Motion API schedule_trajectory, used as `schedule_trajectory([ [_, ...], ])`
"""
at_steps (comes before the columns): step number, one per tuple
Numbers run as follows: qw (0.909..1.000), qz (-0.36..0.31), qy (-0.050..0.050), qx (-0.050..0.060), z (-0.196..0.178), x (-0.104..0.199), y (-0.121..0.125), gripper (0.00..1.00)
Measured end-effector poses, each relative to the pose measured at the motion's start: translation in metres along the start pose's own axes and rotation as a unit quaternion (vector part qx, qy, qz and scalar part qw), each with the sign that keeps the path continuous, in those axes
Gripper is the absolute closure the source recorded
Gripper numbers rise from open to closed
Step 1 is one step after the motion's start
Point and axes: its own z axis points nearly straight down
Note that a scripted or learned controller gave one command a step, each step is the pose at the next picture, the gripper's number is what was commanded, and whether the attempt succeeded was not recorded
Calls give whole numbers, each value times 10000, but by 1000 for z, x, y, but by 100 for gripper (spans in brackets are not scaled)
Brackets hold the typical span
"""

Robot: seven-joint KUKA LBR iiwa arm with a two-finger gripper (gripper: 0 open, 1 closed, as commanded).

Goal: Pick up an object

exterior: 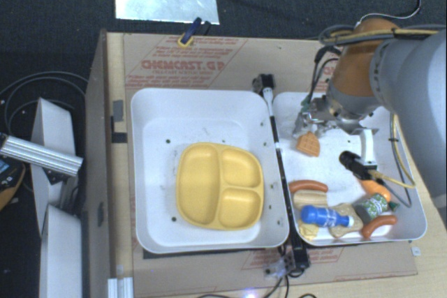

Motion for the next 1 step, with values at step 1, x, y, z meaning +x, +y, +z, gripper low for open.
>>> schedule_trajectory([
  [1, 10000, 8, 2, -7, -103, 31, -62, 100],
])
